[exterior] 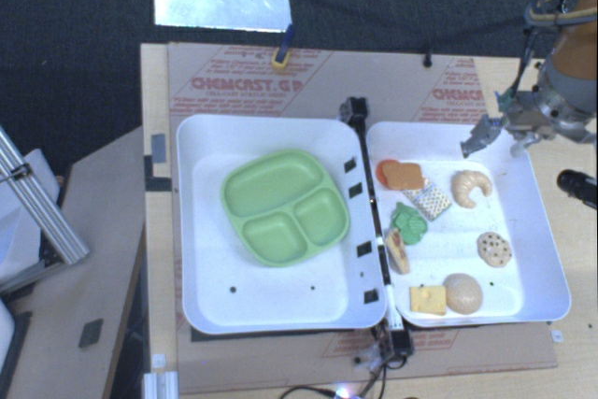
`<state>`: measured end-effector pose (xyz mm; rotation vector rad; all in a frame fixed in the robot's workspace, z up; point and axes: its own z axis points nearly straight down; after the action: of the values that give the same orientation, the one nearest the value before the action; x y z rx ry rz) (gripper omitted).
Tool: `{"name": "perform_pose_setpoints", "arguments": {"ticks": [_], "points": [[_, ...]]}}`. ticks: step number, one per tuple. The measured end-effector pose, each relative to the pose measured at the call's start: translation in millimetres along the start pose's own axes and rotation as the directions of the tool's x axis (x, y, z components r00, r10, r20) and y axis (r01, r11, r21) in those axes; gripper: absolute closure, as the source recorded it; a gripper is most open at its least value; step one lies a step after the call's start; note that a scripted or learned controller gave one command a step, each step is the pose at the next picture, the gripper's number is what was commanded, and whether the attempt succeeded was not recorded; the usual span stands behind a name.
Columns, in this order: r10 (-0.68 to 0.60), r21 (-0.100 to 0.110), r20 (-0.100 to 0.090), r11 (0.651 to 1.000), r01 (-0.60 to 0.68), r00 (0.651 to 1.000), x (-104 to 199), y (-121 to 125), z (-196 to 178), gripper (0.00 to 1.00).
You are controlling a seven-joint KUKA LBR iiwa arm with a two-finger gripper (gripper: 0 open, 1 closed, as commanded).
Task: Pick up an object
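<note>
The two-finger gripper [486, 137] is seen spread open and holding nothing above the far edge of the right white bin [547, 243]. A pale croissant-shaped toy [471, 187] lies just below it, near that edge.

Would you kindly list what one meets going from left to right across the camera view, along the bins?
Green three-compartment plastic plate → green leafy toy vegetable → pale toy croissant → grey two-finger gripper.
</note>
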<state>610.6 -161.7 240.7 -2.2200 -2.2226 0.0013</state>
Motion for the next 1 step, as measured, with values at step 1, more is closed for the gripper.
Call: {"name": "perform_pose_setpoints", "arguments": {"ticks": [1], "points": [[0.0,0.003,-0.001,1.0,0.0,1.0,-3.5,1.1,62.2,0.0]]}}
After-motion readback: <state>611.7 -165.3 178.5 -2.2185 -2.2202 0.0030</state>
